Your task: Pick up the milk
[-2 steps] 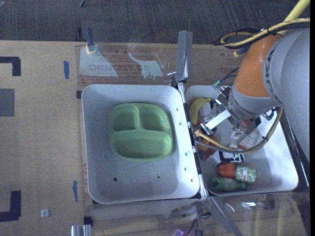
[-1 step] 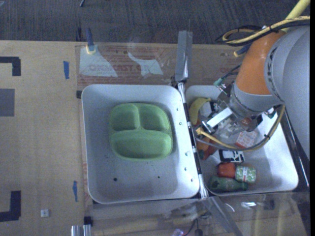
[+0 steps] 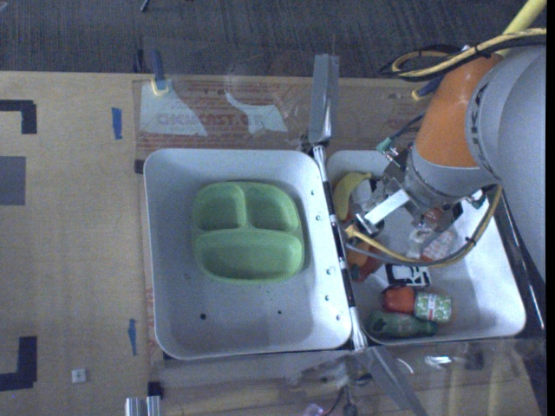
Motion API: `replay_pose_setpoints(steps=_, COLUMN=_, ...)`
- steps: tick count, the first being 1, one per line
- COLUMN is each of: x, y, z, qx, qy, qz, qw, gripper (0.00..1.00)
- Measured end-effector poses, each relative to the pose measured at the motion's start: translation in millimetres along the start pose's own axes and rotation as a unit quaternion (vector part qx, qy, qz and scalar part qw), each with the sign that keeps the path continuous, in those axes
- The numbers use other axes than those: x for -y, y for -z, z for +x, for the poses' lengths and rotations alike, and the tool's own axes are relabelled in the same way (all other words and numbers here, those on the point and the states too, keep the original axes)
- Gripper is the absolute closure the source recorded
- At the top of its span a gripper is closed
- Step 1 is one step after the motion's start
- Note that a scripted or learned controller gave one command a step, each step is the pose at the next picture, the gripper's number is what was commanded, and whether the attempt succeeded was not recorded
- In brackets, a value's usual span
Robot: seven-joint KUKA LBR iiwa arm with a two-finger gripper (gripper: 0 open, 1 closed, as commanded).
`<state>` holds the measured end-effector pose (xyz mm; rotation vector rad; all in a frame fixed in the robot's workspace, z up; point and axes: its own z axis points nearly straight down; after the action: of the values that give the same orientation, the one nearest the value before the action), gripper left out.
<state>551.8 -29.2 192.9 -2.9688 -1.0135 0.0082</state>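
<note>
No lettering can be read; the print on the clear sheet [image 3: 212, 115] is blurred.

Set high above the surface [image 3: 69, 258], fixed, looking down at a slant — far enough back to take in both white bins whole, the left bin [image 3: 165, 258] near mid-frame and the right bin [image 3: 503, 306] toward the right side. Faces away from the near rim, with a strip of dark carpeted floor [image 3: 260, 16] along the top. Crowded at the upper right by the arm [image 3: 486, 120], reaching in close under the lens.
</note>
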Motion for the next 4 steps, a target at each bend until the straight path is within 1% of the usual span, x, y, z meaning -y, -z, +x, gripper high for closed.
replay_pose_setpoints(steps=1, x=-87.2, y=-104.8, z=-9.0, qx=-0.003, qy=-0.042, qz=-0.003, qw=0.9991, gripper=0.00)
replay_pose_setpoints(steps=2, x=-52.4, y=-7.6, z=53.1, qx=-0.001, qy=0.124, qz=-0.003, qw=0.9923, gripper=0.00)
replay_pose_setpoints(steps=3, x=-51.0, y=-7.8, z=81.2, qx=-0.001, qy=0.105, qz=-0.003, qw=0.9945, gripper=0.00)
replay_pose_setpoints(steps=4, x=-67.9, y=-7.7, z=55.9, qx=0.000, qy=0.113, qz=-0.002, qw=0.9936, gripper=0.00)
